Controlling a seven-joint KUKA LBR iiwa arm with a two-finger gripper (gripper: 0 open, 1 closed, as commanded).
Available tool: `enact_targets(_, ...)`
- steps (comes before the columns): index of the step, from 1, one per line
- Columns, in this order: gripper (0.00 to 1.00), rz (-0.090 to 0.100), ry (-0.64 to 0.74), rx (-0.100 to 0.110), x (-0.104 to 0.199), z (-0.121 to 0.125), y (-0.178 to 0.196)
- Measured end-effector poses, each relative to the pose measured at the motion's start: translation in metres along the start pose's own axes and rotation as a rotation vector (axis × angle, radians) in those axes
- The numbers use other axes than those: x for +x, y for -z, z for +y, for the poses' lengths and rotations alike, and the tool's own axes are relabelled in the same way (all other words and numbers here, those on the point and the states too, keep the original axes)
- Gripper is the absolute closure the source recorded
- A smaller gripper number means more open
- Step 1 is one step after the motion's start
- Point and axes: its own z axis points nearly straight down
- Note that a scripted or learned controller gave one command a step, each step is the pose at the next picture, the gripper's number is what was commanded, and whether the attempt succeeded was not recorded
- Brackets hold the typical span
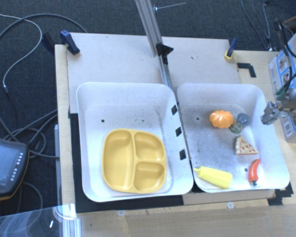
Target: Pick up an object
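The pincer (269, 114) sits at the right edge of the frame, over the right rim of the right bin (207, 90), and whether it is open or closed cannot be told from here. The nearest things lie to its left, toward the bin's middle: a small grey-capped bottle (238, 123) close by and, touching it on the far side, an orange fruit (221, 119). Lower in the frame lie a wedge of pizza (244, 146), a red pepper (254, 171) and a yellow corn cob (213, 177) whose long axis runs left to right, while the left bin (123, 95) holds a yellow divided plate (134, 160).
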Motion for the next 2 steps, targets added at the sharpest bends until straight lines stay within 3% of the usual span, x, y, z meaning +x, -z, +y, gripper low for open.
enact_targets(2,1.00,0.006,0.004,0.012,0.109,0.003,-0.029)
